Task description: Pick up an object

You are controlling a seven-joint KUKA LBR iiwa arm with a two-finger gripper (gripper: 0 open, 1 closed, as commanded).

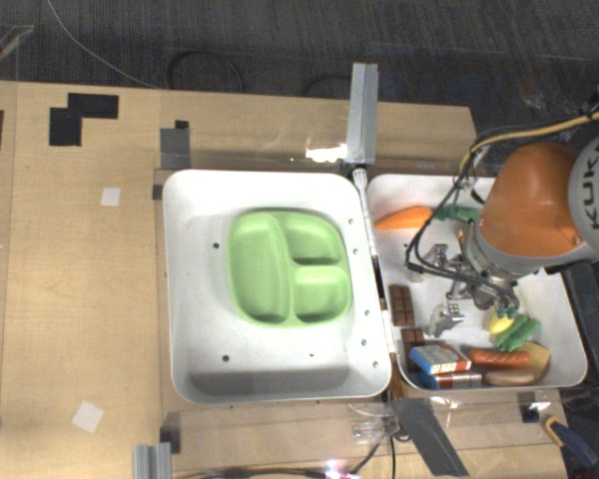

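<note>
Along the lower edge of the right-hand bin (576, 362), nearest the bottom of the frame, a cluster of toy food lies packed together: a blue and white box (437, 359) with a red stripe, a hot dog (503, 361) in a tan bun just right of it, and a yellow and green piece (511, 327), perhaps a corn cob with leaves, just above the bun. A brown chocolate bar (402, 305) lies against the bin's left wall, a little higher. Above that cluster, at mid-height in the right bin, the gripper (457, 305) points down into the bin with cables looped round it; its metal parts sit just beside the yellow and green piece, but I cannot tell how wide its jaws stand or whether they touch or grasp anything. The orange band (527, 200) of the arm bulks over it at the right of the frame. Farther up, an orange carrot (404, 218) lies near the bin's upper left corner. The left-hand bin (200, 267), centre frame, holds a light green divided tray (285, 265) with three compartments.
</note>
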